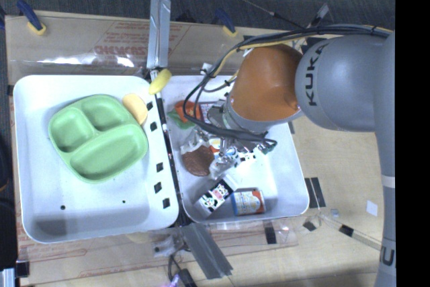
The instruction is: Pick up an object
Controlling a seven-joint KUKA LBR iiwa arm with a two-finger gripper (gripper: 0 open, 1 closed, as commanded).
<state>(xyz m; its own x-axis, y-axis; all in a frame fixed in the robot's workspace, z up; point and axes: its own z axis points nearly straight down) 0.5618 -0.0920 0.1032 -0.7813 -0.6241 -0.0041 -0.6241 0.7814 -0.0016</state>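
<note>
The arm [336, 87] reaches over the right bin [295, 178], its gripper [225, 144] lowered among clutter; grip state cannot be determined. Within that bin, a brown disc [198, 161] lies beside the gripper and a small carton [232, 200] near the front wall

Arm bent down from the right, wrist low

The grey arm [349, 84] reaches in from the right edge and folds downward, its orange band [269, 84] facing the camera. Below the band the wrist and gripper [225, 148] point steeply down, mostly hidden under the arm's own bulk and trailing cables.
</note>
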